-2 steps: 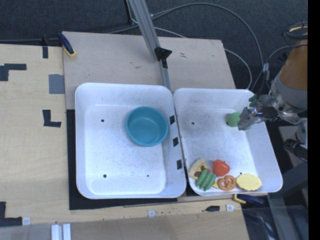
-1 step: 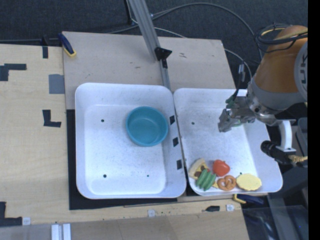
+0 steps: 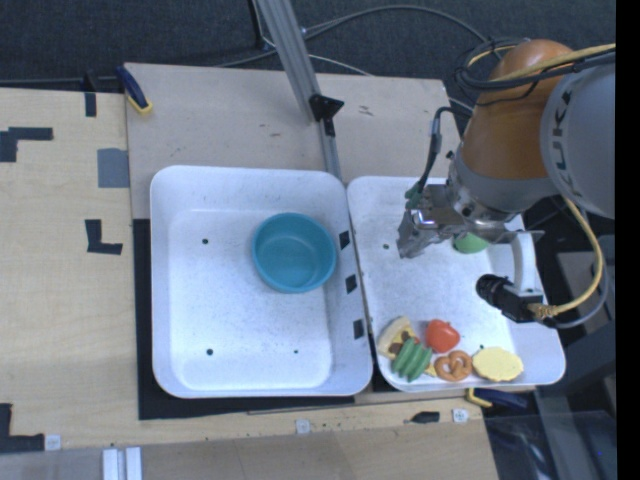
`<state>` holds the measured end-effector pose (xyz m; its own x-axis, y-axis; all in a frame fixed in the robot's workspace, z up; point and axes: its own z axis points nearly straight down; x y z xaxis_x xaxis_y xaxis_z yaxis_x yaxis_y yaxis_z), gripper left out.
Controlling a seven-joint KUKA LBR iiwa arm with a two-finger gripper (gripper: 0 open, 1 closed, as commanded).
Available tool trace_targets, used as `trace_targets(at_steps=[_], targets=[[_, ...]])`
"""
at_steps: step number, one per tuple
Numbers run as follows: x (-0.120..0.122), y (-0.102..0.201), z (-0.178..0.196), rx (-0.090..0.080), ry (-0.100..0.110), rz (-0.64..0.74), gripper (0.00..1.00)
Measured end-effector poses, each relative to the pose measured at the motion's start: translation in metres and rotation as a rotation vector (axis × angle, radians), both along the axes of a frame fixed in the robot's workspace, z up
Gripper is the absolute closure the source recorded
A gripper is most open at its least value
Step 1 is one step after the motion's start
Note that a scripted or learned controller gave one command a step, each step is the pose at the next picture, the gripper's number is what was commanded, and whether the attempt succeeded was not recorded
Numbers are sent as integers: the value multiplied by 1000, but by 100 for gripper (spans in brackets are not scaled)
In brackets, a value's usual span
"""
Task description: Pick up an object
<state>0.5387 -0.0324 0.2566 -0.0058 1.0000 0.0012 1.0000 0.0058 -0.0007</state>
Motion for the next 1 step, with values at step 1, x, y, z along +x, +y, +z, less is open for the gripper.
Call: trace_targets(at_steps=[1], targets=[[16, 59, -12, 0, 1, -1, 100]])
